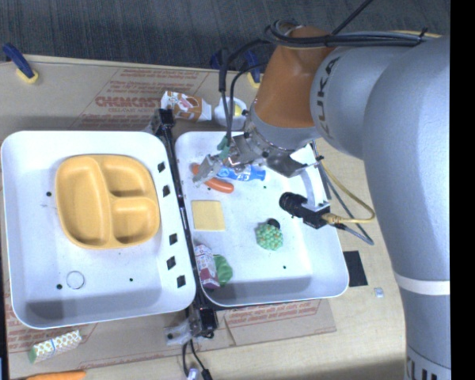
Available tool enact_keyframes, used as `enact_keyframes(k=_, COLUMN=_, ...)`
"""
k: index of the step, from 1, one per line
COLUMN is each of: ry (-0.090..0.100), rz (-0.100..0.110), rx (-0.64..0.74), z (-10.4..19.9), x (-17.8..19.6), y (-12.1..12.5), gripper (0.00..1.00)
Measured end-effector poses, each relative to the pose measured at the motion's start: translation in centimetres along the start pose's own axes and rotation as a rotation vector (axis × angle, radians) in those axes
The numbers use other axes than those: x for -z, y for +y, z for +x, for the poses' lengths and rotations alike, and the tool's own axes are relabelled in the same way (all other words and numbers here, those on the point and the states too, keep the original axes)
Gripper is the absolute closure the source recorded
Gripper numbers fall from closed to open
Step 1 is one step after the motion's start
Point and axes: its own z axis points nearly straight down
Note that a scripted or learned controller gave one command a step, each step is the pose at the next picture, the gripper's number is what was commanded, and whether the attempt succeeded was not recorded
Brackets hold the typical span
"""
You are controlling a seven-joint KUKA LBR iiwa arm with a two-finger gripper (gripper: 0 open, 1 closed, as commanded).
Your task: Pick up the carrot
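Camera view, carrot: the carrot (220,185) is lying on the floor of the right bin (324,271), in its upper left part, just below the gripper; it is not lifted.
Camera view, gripper: the gripper (222,163) is hanging over the upper left of the right bin, right above the carrot; whether its fingers are apart or together I cannot tell, since they are too small and cluttered here.
Progress: judging from this, the arm is arriving at the carrot but the grasp and the lift are both left to do.
Neighbours: a blue packet (249,174) is lying touching or just beside the carrot on its right, and a small orange piece (196,167) is sitting just to its left.
Further off: a yellow slice (208,214), a green bumpy ball (269,235) and a wrapped item (210,267) are lying lower in the bin, well apart from the carrot.
Left bin: a yellow divided tray (107,199) is resting in the left bin (24,236).
Obstruction: the blue packet is looking like the likeliest thing to be caught along with the carrot.
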Motion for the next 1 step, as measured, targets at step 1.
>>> enact_keyframes(k=1, ry=0.002, rz=0.004, rx=0.042, z=2.48, x=-0.07, y=0.23, gripper=0.00)
